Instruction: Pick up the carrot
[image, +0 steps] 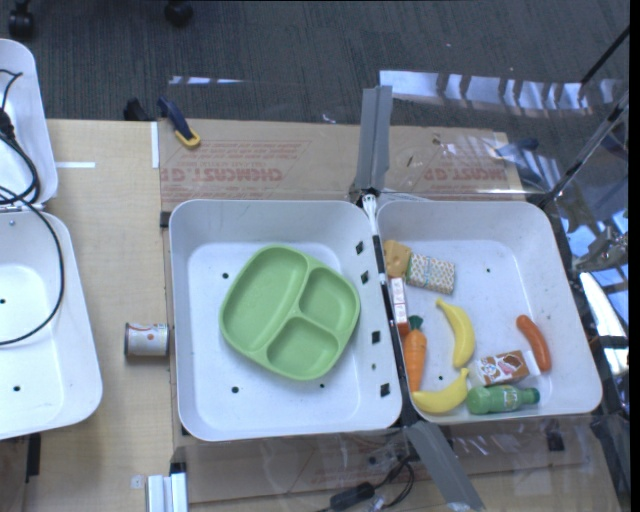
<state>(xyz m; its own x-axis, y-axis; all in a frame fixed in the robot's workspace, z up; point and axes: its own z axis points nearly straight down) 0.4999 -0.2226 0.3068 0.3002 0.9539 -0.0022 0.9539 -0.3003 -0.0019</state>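
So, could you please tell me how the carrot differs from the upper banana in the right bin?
The carrot is orange with a green top; the upper banana is yellow. The carrot lies straight along the bin's left wall, while the banana curves, nearer the middle. The carrot looks shorter. Both lie flat, running roughly top to bottom in the view.

Two bananas, perhaps; one carrot
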